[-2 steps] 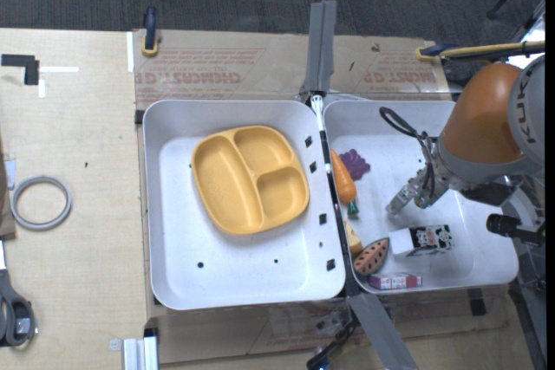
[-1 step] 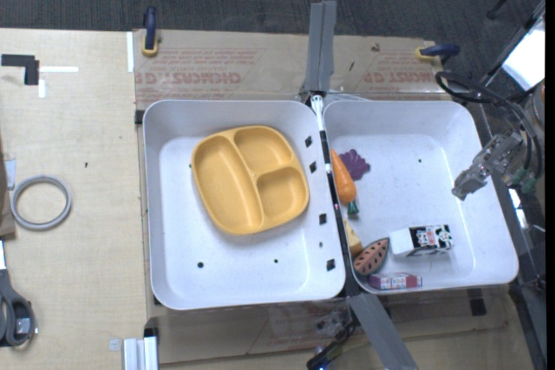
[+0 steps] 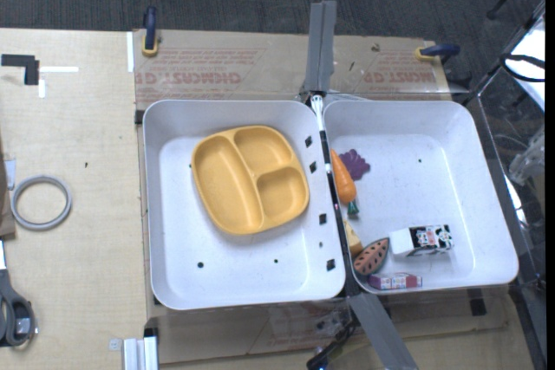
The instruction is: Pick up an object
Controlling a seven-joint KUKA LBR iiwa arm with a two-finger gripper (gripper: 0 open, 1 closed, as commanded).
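A yellow divided plate [image 3: 250,178] lies in the left bin [image 3: 173,273]. The right bin [image 3: 468,186] holds small items along its left and front sides: an orange carrot [image 3: 342,178], a purple grape bunch [image 3: 354,163], a watermelon slice [image 3: 371,256], a small white milk carton with a cow print [image 3: 421,240], a pink packet [image 3: 395,281], and a pale piece [image 3: 351,234] by the divider.
A roll of grey tape [image 3: 39,202] and scissors [image 3: 15,318] lie on the wooden bench left of the bins. Cardboard [image 3: 225,65] is clamped behind the bins. A metal bar [image 3: 322,48] runs between the two bins.
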